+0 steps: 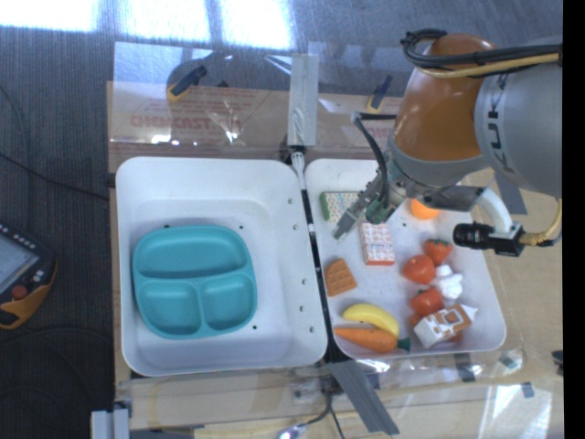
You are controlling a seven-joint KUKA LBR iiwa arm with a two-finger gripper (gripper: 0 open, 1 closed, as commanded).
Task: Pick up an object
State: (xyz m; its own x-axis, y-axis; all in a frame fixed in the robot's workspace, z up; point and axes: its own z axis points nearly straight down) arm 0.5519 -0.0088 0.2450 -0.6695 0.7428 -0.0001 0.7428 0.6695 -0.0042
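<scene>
My two-finger gripper (358,216), fingers spread and holding nothing, hangs at eleven o'clock of the small pink-and-white printed carton (377,243) lying flat mid-way in the right white bin (494,323), judged light, stiff, best pinched across its narrow sides.

Dark ribbed flooring (55,108) is seen around the bench. Bright light patches (183,3) are cast at twelve o'clock.

A teal three-compartment plastic tray (193,278) lies in the left shallow white bin (146,176); a yellow toy banana (370,315) lies in the right white bin (489,332), behind an orange toy carrot (366,338).
</scene>
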